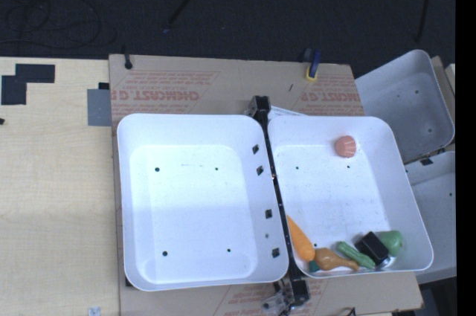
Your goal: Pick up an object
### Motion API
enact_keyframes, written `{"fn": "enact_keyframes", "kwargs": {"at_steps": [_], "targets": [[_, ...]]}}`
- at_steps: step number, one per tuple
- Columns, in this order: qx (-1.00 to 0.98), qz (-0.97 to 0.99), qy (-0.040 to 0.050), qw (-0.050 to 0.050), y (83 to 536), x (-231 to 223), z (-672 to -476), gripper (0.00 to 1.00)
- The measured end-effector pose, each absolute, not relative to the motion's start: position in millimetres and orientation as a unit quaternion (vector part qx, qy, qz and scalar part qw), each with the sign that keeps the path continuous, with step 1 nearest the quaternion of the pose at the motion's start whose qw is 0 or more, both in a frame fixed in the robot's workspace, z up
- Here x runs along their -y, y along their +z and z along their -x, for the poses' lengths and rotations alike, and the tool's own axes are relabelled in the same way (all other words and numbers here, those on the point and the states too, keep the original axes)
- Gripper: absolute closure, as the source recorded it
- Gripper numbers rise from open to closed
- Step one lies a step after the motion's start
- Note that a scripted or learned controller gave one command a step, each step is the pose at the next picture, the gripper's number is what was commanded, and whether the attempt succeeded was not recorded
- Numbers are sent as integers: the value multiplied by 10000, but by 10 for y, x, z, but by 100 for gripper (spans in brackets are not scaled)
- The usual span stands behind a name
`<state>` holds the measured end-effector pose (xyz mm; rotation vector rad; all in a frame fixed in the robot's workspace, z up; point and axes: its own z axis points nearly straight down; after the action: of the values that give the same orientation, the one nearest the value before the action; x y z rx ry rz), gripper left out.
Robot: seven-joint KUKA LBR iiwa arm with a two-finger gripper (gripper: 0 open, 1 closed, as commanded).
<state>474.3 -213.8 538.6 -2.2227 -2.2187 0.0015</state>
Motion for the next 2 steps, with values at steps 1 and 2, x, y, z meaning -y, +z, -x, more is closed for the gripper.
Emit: {"fn": "enact_keyframes", "kwargs": {"at_steps": [1, 2], "targets": [[7088, 7054, 13, 12, 5475, 2122, -4773, 100], [7070, 7072, 15, 18, 5183, 2130, -4762, 100]]}}
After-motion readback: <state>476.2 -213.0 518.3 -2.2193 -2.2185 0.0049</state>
